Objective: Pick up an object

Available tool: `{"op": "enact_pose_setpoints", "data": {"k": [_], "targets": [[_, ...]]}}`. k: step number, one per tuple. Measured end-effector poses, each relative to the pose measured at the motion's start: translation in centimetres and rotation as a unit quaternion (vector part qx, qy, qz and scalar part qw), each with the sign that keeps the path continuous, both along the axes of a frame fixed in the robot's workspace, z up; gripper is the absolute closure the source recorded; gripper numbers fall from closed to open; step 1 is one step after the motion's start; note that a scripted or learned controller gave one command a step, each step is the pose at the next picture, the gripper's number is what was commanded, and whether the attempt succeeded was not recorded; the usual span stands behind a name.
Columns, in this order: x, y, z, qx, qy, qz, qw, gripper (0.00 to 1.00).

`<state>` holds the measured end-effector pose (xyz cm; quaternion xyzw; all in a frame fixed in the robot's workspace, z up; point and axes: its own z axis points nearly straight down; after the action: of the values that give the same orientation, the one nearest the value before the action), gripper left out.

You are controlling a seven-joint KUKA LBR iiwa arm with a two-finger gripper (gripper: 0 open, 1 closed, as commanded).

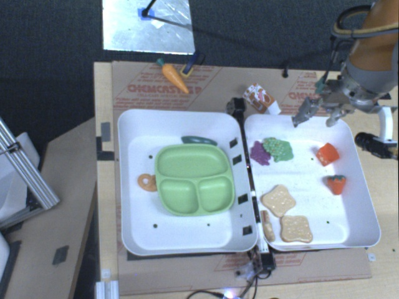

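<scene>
- Nothing is picked yet: the gripper (pixel 318 112) hangs above the right bin's (pixel 361 185) far edge, fingers apart, with nothing between them.
- Reaching down, closing and lifting are all left to do.
- Candidates in the right bin: green toy (pixel 278 148) touching a purple one (pixel 260 153), orange block (pixel 328 154), red piece (pixel 336 184), two toasts (pixel 278 200).
- The left bin holds a green tray (pixel 193 179) and a ring (pixel 147 182).
- A carrot (pixel 175 78) and a packet (pixel 260 98) lie outside the bins.
- Nothing blocks the way down; the bin wall is near.

Beyond the gripper (pixel 319 113), the arm (pixel 374 48) is cut off by the right edge, and the finger spacing is too blurred to be judged.
</scene>
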<state>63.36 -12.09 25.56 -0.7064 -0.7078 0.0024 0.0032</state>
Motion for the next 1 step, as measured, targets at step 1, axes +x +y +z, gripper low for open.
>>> {"op": "enact_pose_setpoints", "data": {"k": [1], "targets": [[0.19,0.01,0.59,-0.0006,-0.005,0.001,1.0000,0.00]]}}
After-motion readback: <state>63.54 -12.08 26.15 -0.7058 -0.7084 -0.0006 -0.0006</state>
